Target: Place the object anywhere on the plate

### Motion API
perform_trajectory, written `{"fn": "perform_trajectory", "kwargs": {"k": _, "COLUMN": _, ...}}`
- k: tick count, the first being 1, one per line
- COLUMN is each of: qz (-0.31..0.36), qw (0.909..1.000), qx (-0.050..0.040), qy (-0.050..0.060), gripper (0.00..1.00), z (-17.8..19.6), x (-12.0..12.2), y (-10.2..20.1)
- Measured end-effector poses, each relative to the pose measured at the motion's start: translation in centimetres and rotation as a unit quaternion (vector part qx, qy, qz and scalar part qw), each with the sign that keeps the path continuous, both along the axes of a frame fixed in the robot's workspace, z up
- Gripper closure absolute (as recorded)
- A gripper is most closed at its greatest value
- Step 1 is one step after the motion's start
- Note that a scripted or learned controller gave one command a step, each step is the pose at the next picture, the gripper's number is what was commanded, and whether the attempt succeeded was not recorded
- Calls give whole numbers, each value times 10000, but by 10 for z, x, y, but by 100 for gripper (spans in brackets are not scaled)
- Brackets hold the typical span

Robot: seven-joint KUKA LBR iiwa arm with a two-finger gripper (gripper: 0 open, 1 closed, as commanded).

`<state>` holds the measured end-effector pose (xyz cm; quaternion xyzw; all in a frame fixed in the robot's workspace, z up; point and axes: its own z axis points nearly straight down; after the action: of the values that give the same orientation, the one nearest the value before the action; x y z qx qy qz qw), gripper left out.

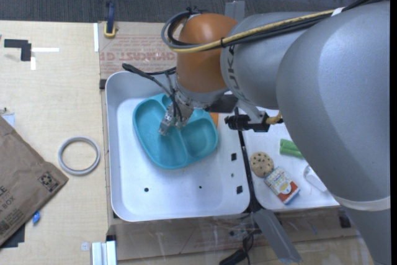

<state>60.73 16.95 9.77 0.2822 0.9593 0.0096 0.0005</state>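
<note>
A smooth teal plate (177, 136), heart-shaped with two lobes, lies in the left bin (130, 195), its long axis slanting down-right. The gripper (169, 124) hangs over the plate's centre; whether it grips anything cannot be told. Right of the plate: a round cookie (261, 163), a small printed carton (281, 185), illegible.

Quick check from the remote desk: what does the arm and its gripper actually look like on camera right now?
The arm is bulky and rounded, matte grey, with a glossy orange band above the wrist. Black lettering runs along the grey shell beside the band. A yellow-and-black cable crosses the top of the arm, and black cables loop around the wrist. The gripper is small, metallic grey, with two thin fingers.
</note>
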Motion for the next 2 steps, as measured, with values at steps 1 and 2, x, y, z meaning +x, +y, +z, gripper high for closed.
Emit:
{"fn": "perform_trajectory", "kwargs": {"k": 1, "qz": -29, "qw": 10000, "qx": 4, "qy": -11, "gripper": 100, "z": 10, "x": 1, "y": -1}}
{"fn": "perform_trajectory", "kwargs": {"k": 2, "qz": 944, "qw": 9955, "qx": -3, "qy": 86, "gripper": 100, "z": -1, "x": 40, "y": 1}}
